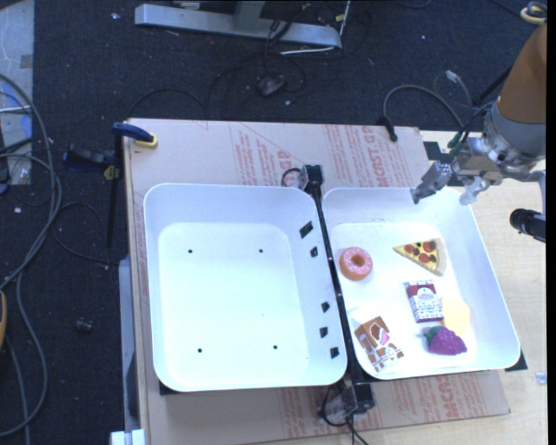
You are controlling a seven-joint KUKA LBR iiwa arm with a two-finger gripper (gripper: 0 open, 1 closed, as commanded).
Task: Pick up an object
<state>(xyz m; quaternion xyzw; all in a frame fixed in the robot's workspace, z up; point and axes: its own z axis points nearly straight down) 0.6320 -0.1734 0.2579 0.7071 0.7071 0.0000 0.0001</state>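
Over the right bin's (486, 235) far rim my hand (447, 189) hangs open, gripping nothing, with donut (355, 262), pizza slice (421, 254) and grapes (446, 342) lying below.

place: pretty clearly a robotics lab / test rig, not anyone's home
bench: a cardboard sheet (261, 143) laid flat as the work surface, printed lettering showing, clamped at the corner with a blue and yellow clamp (135, 134)
bins: two shallow white bins (165, 204) side by side, joined by a black strip with clips
floor: dark carpet (69, 78) with loose cables (35, 174) running all over the left side
gear: a grey metal stand base (234, 24) at the top, and the robot arm (521, 104) with wires hanging off it at right
props: toy food, e.g. a donut (355, 262) and pizza slice (421, 254), lying in the right bin
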